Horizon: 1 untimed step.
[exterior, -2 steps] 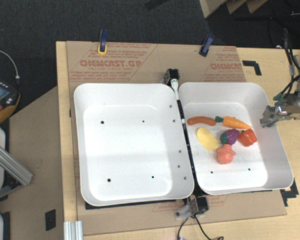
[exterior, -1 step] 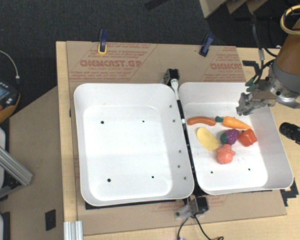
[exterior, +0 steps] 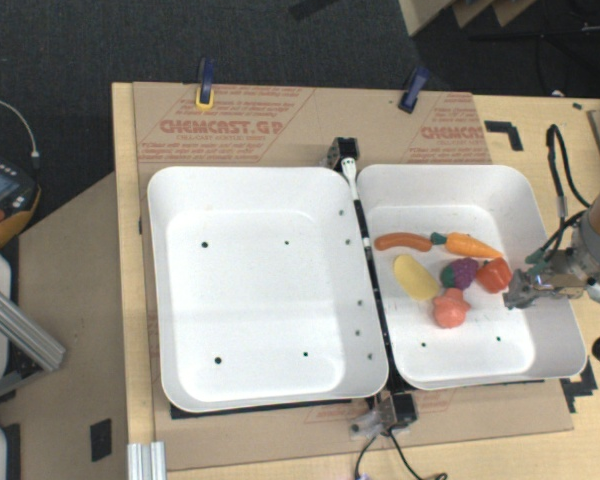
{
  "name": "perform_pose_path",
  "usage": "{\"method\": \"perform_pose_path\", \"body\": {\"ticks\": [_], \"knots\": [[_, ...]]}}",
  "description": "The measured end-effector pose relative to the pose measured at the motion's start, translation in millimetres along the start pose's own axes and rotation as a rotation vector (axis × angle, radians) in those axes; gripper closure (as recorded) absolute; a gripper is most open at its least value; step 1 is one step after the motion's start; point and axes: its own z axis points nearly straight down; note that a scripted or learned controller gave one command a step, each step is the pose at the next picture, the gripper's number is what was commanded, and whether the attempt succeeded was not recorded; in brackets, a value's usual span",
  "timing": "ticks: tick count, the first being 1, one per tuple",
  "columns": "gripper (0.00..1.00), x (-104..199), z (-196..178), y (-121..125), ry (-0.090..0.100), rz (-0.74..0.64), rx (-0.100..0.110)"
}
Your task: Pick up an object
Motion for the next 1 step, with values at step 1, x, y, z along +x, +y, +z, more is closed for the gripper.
{"method": "perform_pose_path", "body": {"ticks": [1], "knots": [[1.0,45.8,-77.6,44.6,-0.004,-0.016,-0.021]]}}
